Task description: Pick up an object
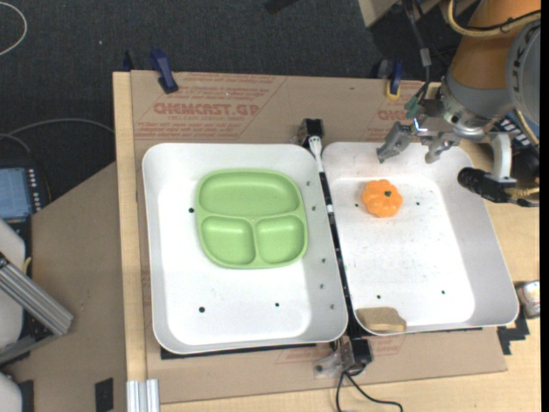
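Observation:
A small orange pumpkin (382, 198) with a green stem lies in the right bin (429, 264), towards its far left part. My gripper (418, 144) hangs over the far edge of that bin, up and to the right of the pumpkin and apart from it. Its two grey fingers are spread open, and nothing is between them.
The left bin (171, 264) holds a green divided plate (251, 218) with three compartments. A tan block (383, 319) sits on the near rim of the right bin. Blue clamps (163, 69) hold the cardboard base at its far edge.

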Robot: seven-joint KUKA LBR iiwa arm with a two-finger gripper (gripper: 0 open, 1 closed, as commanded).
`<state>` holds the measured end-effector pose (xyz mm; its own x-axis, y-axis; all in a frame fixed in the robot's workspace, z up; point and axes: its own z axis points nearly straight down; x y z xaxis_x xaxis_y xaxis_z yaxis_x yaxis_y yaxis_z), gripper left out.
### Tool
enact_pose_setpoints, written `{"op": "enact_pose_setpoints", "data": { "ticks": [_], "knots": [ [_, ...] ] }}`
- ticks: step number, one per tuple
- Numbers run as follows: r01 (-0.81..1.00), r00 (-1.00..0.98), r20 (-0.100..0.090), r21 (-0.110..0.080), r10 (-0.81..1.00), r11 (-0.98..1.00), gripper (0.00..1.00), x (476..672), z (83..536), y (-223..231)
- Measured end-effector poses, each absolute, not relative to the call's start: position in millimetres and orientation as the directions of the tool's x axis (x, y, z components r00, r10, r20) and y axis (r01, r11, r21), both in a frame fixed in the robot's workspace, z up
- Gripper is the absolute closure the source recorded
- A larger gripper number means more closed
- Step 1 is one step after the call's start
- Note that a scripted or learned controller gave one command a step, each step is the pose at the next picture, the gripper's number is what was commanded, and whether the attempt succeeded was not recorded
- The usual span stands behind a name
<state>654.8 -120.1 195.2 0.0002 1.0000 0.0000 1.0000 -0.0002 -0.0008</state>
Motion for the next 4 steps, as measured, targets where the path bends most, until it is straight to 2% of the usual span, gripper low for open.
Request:
{"op": "enact_pose_setpoints", "data": {
  "ticks": [1,2,3,4],
  "knots": [
    [1.0,-0.002,-0.001,0.017,1.0,0.002,0.0,637.5,108.6,-143.9],
    [1.0,0.002,0.001,-0.005,1.0,-0.002,0.0,605.0,83.8,-149.7],
    [1.0,0.002,0.0,0.001,1.0,-0.002,1.0,607.0,95.5,-149.7],
    [1.0,-0.011,0.002,0.015,1.0,0.011,1.0,660.6,192.2,-58.7]
  ]
}}
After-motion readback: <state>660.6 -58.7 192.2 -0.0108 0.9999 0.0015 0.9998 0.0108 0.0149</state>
